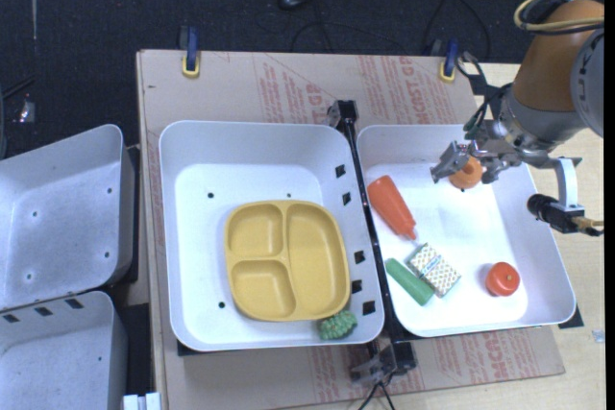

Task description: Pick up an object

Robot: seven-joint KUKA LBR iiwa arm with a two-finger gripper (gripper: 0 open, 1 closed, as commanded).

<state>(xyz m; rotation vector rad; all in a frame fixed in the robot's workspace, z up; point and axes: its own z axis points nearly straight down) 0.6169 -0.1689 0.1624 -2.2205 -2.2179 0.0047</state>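
Observation:
My gripper (467, 168) hangs over the far part of the right bin (538, 235), reaching in from the right. A small orange round object (467, 174) sits between its grey fingers (445, 169), and the gripper is shut on it. Below it in the same bin lie an orange carrot-shaped piece (392, 205), a green cylinder (409, 281), a small patterned box (434, 269) and a red-orange round piece (502, 279).
The left bin (192, 206) holds a yellow divided plate (286, 259) and a green fuzzy object (336, 325) at its near rim. A black divider (357, 197) runs between the bins. Spare white bins (58, 206) lie at the far left.

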